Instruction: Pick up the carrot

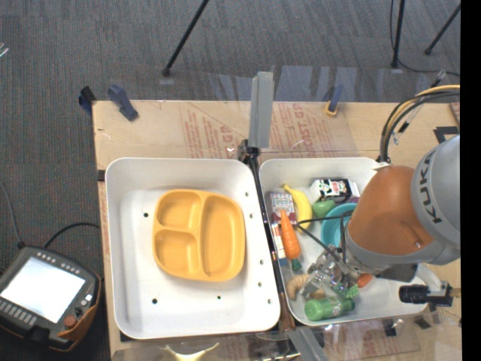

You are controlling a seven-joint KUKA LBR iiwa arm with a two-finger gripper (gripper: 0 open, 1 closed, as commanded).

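The flat brown bench [188, 126] holds two shallow white bins side by side, so things can be kept apart. The left white bin [128, 194] has just one big thing in it, a yellow plastic plate with three parts [199, 234], lying flat in the middle. The right white bin [353, 164] is the busy one, with small toys piled close together. The big grey arm with its orange band [391, 216] reaches in from the right and hangs low over this bin, hiding some of the toys under it. Part of a round teal bowl [334, 224] peeks out beside the arm. A yellow toy banana [300, 201] lies near the bin's left wall, and a green toy bottle [329, 307] lies near the front. The long orange toy carrot [289, 235] lies just under the banana, close to the left wall, pointing toward the front. The metal tool [331, 273] sits down among the toys, a little to the right of the carrot and not touching it. I cannot tell how wide it is, or if it has hold of anything. I think it needs to move left to reach the carrot.
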